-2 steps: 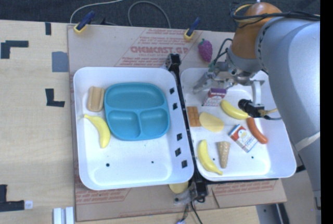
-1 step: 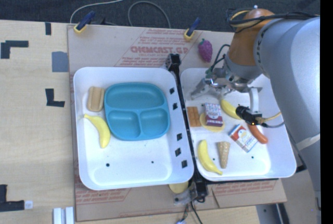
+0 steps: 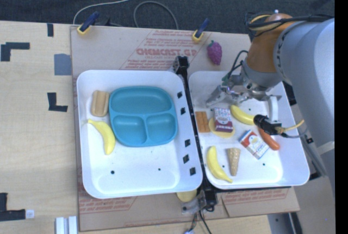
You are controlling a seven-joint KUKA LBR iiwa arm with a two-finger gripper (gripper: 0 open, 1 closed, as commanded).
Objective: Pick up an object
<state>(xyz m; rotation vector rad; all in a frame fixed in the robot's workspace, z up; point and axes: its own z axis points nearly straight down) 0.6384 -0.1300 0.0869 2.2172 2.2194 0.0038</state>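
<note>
My gripper (image 3: 225,99) hangs over the back part of the right bin (image 3: 293,170), open, with nothing between its fingers. Just below it lie a red and white packet (image 3: 222,120) and a yellow banana (image 3: 242,114). An orange cracker (image 3: 202,121) rests beside the packet to the left. Further forward in this bin are a small red and white box (image 3: 254,144), an orange carrot (image 3: 271,141), a waffle cone (image 3: 233,159) and a second banana (image 3: 217,165).
The left bin (image 3: 136,181) holds a blue divided plate (image 3: 144,116), a tan bun (image 3: 99,103) and a banana (image 3: 106,136). Purple grapes (image 3: 215,52) lie on the cardboard behind the right bin. The arm covers the right bin's back right corner.
</note>
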